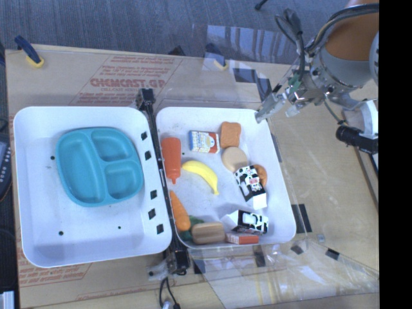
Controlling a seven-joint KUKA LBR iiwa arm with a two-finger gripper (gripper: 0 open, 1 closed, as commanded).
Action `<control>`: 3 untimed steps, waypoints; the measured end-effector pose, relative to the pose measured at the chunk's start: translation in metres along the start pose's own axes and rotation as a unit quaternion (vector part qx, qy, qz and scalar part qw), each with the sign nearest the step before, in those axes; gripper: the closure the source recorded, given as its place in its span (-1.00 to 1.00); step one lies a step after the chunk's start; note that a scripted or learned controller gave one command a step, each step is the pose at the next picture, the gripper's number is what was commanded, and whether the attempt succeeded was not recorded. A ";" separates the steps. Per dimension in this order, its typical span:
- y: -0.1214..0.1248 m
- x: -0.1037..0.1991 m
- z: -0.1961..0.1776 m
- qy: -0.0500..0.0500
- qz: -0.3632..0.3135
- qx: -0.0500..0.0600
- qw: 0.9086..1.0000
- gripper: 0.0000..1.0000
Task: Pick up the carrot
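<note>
Smooth teal plastic divided plate (100, 166) lies in the left shallow white bin (32, 237). In the right white bin (281, 201): glossy red ketchup bottle (171, 159) at its left wall, and below that bottle the tapered orange carrot (179, 212), also at the left wall, its lower end beside a tan bread-shaped block (208, 232). Right of the bottle: curved yellow banana (202, 174), small printed carton (203, 141), orange square sponge-like piece (230, 134), black-and-white cow-print carton (250, 184). Gripper (266, 111) hangs over the right bin's upper right corner, well apart from the carrot, nothing visibly held; whether the fingers are spread or closed, can't tell.
</note>
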State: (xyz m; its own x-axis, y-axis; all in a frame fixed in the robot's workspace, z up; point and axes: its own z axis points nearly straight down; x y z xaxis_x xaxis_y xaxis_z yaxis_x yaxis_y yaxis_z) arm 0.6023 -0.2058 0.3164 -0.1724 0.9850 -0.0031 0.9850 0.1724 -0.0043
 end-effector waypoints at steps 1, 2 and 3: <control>-0.001 0.090 0.083 0.003 -0.117 0.002 0.993 -1.00; 0.037 0.005 0.167 0.002 -0.131 0.005 0.991 -1.00; 0.055 -0.013 0.168 -0.001 -0.220 -0.003 0.975 -1.00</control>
State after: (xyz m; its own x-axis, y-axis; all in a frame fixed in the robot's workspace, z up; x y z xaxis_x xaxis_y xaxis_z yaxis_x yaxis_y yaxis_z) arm 0.6584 -0.2093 0.1480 -0.5792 0.8152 -0.0046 0.8152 0.5792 -0.0009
